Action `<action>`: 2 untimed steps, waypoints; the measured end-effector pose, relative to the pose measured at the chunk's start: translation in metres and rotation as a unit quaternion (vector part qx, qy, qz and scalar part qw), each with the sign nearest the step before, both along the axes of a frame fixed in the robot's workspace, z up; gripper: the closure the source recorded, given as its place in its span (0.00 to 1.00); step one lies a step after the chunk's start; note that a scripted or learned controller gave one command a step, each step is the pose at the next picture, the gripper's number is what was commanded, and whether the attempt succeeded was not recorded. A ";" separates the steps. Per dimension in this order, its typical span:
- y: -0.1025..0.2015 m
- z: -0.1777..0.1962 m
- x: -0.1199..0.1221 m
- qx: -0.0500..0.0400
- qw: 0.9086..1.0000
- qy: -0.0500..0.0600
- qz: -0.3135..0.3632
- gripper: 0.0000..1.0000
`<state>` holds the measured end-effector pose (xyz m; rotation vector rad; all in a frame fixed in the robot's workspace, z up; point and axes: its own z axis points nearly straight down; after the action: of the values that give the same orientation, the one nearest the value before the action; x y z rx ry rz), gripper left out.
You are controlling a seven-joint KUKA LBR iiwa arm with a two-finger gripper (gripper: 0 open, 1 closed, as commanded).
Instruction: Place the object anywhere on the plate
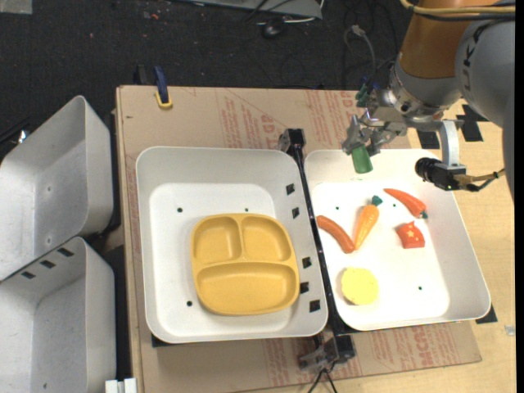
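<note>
Nearest, the yellow plate [244, 263] is sitting in the left bin [155, 244], well left of my gripper [361, 152]. Beyond, in the right bin [458, 244], a yellow disc [359, 286], carrot [365, 223] and red pieces are lying. Farthest, my gripper is pinching a small green object [361, 160] above that bin's far-left corner.

The grey arm with its orange band [446, 15] comes in from about two o'clock, bulky at the top right corner and sloping down toward the middle. Below the band the wrist narrows into a cluster of metal fittings and cables. The two-finger gripper [360, 155] hangs at its lower end, pointing toward seven o'clock, and a small green piece [361, 161] sits clamped between its fingertips.
</note>
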<state>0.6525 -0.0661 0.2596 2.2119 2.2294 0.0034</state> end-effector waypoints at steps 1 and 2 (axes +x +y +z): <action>0.063 -0.003 -0.003 0.000 1.000 0.001 0.000 1.00; 0.122 -0.018 -0.004 0.000 1.000 0.002 0.000 1.00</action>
<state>0.6488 0.0561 0.2413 2.2146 2.2308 -0.0009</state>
